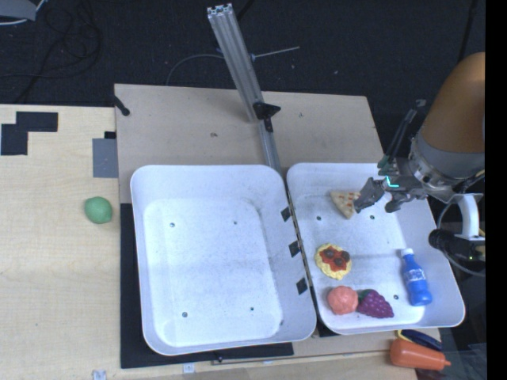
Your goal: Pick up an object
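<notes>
Across the bench, two shallow white bins sit side by side, their inner rims touching along a seam with small black clips. Largest is the left bin (207, 260), its floor bare from wall to wall. Next, the right bin (444, 311) holds everything loose: most of its objects crowd the near half, leaving open floor in the middle and along the far wall. Reaching in from the right, the grey arm (455, 125) hangs over that bin's far right part, and its gripper (383, 199) has two dark fingers spread apart with nothing between them, low over the floor. Just left of the fingers, near the far wall, lies a pizza slice (344, 203), apart from the fingertips. A blue bottle (415, 276) lies close to the right rim. Purple grapes (375, 303) and a pink round fruit (342, 300) touch each other by the near rim, with a yellow tart (333, 260) just beyond them, near the seam.
</notes>
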{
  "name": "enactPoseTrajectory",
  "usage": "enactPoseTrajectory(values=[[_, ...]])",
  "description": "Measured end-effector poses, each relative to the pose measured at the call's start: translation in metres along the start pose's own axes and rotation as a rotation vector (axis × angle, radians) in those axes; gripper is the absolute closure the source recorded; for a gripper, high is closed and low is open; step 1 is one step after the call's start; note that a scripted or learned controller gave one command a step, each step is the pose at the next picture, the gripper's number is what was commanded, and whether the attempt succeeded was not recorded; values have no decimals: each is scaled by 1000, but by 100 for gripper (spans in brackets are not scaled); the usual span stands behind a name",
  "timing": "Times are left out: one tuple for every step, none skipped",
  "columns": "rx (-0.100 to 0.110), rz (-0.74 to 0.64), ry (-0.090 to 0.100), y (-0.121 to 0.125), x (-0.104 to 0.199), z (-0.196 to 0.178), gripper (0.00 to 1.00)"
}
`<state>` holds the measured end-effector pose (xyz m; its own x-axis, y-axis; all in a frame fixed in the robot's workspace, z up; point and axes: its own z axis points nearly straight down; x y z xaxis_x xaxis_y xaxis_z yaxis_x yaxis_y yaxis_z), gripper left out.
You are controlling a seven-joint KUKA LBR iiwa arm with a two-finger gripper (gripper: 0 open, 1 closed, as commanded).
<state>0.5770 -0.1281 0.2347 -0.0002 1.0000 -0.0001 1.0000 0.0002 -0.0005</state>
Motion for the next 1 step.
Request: enactPoseTrajectory(values=[[0, 0, 0, 0, 0, 0, 0]])
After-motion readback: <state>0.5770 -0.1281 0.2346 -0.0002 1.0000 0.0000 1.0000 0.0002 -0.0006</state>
